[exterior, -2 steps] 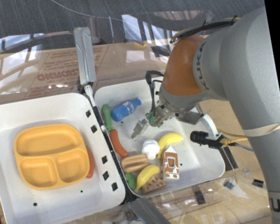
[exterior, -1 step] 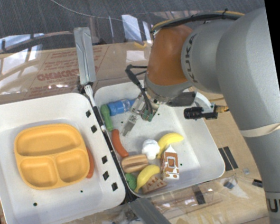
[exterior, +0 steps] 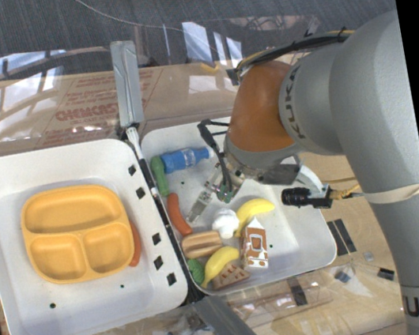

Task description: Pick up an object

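Many toy foods [exterior: 222, 250] sit in the right bin [exterior: 316, 242], so the claw [exterior: 202, 202] hangs there, open, holding nothing.

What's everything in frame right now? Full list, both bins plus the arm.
bins: 2, white, side by side on the bench
divided tray: 1, yellow-orange, three compartments, in the left bin
bottle: 1, blue with a green end, lying at the back of the right bin
hot dog: 1, tan bun, right bin near the divider
sausage: 1, orange-red, right bin along the left wall
bananas: 2, yellow, one front left in the right bin, one further back right
white ball: 1, white, between the bananas
carton: 1, white with red-brown print, front of the right bin
arm: 1, grey with orange band, entering from the right
gripper: 1, metal, low over the right bin's middle
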### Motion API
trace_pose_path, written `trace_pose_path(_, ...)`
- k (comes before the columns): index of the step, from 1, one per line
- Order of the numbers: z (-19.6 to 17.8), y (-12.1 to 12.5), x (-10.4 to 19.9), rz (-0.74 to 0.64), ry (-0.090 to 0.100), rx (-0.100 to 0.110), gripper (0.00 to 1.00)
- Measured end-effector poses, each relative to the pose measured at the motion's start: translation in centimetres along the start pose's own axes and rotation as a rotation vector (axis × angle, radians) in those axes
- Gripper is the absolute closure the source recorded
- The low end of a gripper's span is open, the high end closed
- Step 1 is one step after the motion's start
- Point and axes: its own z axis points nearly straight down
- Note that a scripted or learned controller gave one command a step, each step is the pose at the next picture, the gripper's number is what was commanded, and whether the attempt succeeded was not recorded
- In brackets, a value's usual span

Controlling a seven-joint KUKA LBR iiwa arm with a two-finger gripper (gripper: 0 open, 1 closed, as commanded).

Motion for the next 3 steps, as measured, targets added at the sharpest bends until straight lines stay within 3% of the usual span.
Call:
trace_pose_path(1, -0.1, 4.3, -4.1, 0.432, -0.003, -0.003, 0.00)
trace_pose_path(2, -0.1, -3.5, 1.7, -0.028, -0.001, 0.000, 0.00)
trace_pose_path(3, -0.1, 4.0, -2.6, 0.042, 0.002, 0.004, 0.00)
